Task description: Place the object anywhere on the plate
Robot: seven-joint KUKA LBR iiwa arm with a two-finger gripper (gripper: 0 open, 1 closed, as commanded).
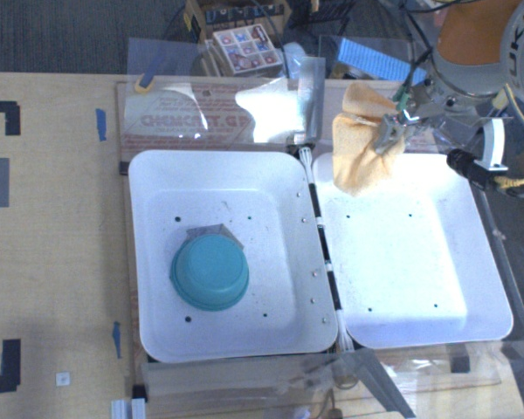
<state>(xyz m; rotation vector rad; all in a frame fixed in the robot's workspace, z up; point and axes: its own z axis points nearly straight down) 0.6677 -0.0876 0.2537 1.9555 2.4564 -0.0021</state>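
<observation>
Cloth (360,147), pale yellow and crumpled, hangs in the air over the far-left corner of the right bin (419,260), one fold drooping down toward the bin floor. Gripper (395,131) sits at the cloth's right-hand edge, and the fabric appears pinched between the closed fingers (389,138); the exact gap between them is hard to read at this scale, but the cloth's suspended, draped shape suggests that it is carried and not lying loose. Arm (480,24), grey with an orange band, reaches in from beyond the right bin.

Step in hand, as judged: the transport phase, with the cloth lifted and not yet delivered. Teal plate (210,271), a round dish, rests in the left bin (157,199), toward that bin's near-left part, well apart from the cloth and on the other side of the divide where the two bins meet.

Next move, as judged: carry the cloth across the divide, from the far corner of the right bin to a point above the teal plate, keeping the hanging fold high enough to clear both bin rims, then lower and release. Because the cloth is limp and wider than its grip point, part of it may spill over the plate's rim.
</observation>
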